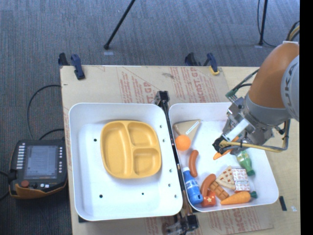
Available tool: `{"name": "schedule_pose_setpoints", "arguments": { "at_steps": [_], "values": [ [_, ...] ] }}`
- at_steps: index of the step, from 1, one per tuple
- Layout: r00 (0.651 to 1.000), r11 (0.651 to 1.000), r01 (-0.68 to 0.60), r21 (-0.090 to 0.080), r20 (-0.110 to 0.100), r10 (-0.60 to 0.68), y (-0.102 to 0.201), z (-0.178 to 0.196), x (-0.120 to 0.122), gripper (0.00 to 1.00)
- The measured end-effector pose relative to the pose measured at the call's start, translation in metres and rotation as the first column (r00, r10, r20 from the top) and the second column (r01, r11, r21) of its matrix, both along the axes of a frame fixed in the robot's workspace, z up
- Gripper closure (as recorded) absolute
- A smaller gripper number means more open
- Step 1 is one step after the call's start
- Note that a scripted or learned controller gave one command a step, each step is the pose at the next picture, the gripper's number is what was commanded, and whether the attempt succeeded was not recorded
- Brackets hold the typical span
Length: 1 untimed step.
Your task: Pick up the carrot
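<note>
The grey arm with its orange band reaches in from the right, over the right bin (272,180). Its claw (221,147) hangs low above the middle of that bin. A small orange piece (221,154) pokes out just under the dark tip of the claw. It looks like it sits between the fingers, but I cannot tell for sure, and I cannot tell if the claw is spread or pressed together.

The carrot (236,198) lies flat near the front edge of the right bin, with its green end pointing right. It is well apart from the claw.

Lots of toy food shares that bin. A green bottle (245,162) lies just to the right of the claw. A waffle wedge (226,177) and a small box (240,179) sit just behind the carrot. A blue bottle (191,187) lies by the left wall. A red sausage (194,162) is beside it, and a second sausage (207,183) lies closer to the front. A red piece with a star (209,200) sits at the front, left of the carrot. An orange ball (182,142) rests near the left wall, and a tan wedge (187,127) sits behind it.

The left bin (83,180) holds a yellow tray (130,148) with three parts.

Both bins sit on the brown worktop (117,82). Blue clamps (77,64) grip its back edge. A grey control pad (37,166) lies on the floor to the left
</note>
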State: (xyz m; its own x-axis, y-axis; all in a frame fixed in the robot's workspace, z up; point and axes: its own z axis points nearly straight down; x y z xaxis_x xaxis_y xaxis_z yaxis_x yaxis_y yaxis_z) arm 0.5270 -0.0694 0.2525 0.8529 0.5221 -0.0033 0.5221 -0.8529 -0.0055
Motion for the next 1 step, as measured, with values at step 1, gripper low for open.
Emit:
{"name": "schedule_pose_setpoints", "arguments": {
  "at_steps": [1],
  "values": [
    [0.943, 0.943, -0.334, 0.001, 0.002, 0.334, -0.0601, -0.045, -0.0394, 1.0]
  ]
}}
